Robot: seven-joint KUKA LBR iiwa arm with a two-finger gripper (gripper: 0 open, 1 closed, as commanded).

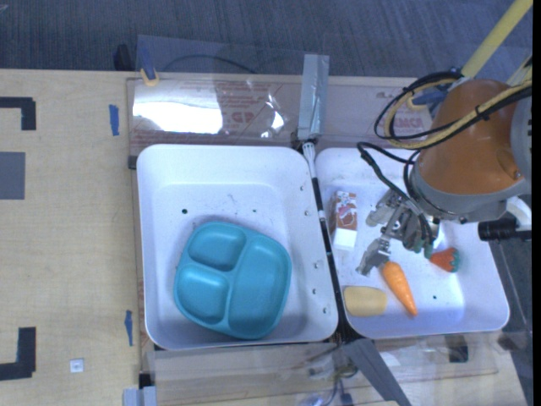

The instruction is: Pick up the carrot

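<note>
The orange carrot (pixel 400 287) lies in the right bin (pixel 482 311) near its front, thick end toward the back left and tip toward the front right. My gripper (pixel 373 240) hangs just above and to the left of the carrot's thick end. It is open, with nothing between its fingers. One fingertip (pixel 368 262) sits close beside the carrot's thick end and the other is farther back. The orange-banded wrist (pixel 467 146) covers the back right of the bin.
In the right bin, a pale yellow piece (pixel 365 300) lies left of the carrot, a red item with a green end (pixel 444 259) lies to its right, and a small red-and-white packet (pixel 345 219) sits by the divider. The left bin (pixel 161 184) holds a teal compartment plate (pixel 232 279).
</note>
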